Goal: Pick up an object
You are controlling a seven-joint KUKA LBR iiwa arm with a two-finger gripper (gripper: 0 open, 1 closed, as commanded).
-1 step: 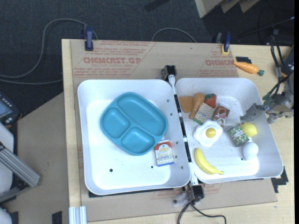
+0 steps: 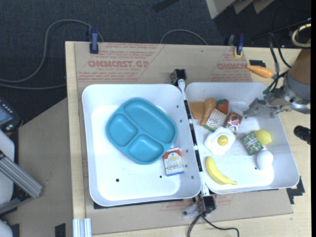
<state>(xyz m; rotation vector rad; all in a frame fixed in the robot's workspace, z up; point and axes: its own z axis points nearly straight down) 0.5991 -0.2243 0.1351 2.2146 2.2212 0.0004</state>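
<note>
Nearest in the right bin point(image 2: 284, 174) lies one banana point(image 2: 219, 171), with one white egg point(image 2: 264, 158) beside it toward the right. Behind them sit one fried egg point(image 2: 220, 141), one green packet point(image 2: 251, 142) and one yellow lemon point(image 2: 263, 136). Farther back are one small carton point(image 2: 215, 119), one brown-and-white piece point(image 2: 233, 122), one drumstick point(image 2: 208, 109), one orange slice point(image 2: 196, 109) and one strawberry-like piece point(image 2: 223, 104).

In the left bin point(image 2: 98, 132), one small juice box point(image 2: 173, 161) lies near the front, touching one blue divided plate point(image 2: 141, 130) behind it.

The claw point(image 2: 254, 108) hovers over the right bin's far side, fingers spread apart, gripping nothing. One carrot point(image 2: 260, 71) lies on the bench point(image 2: 123, 63) beyond.
</note>
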